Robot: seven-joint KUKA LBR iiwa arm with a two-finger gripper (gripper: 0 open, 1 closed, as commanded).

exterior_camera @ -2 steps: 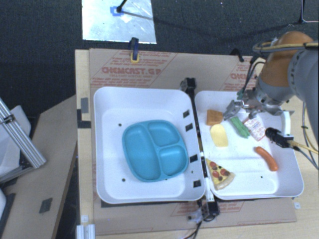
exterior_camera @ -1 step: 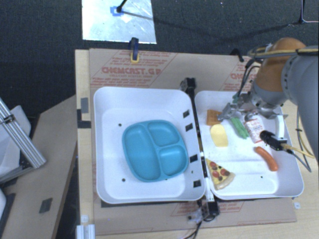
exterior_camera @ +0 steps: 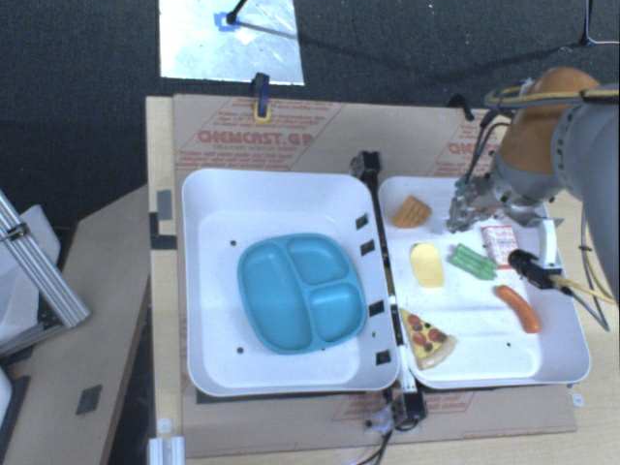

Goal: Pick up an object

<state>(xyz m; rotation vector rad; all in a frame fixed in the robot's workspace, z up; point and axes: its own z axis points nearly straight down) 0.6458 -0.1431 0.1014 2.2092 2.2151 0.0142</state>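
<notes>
I see my tool (exterior_camera: 463,213) low over the right bin (exterior_camera: 562,356), near its far edge; I cannot tell its opening. The orange wedge (exterior_camera: 411,212) lies just left of it, the green piece (exterior_camera: 473,261) just below.

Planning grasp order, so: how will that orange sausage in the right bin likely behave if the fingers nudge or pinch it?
The sausage looks rounded and cylindrical, so a nudge probably rolls it. Its glossy skin suggests a slippery, likely hard plastic toy, probably light. It lies apart from the pizza slice, free to skid.
</notes>
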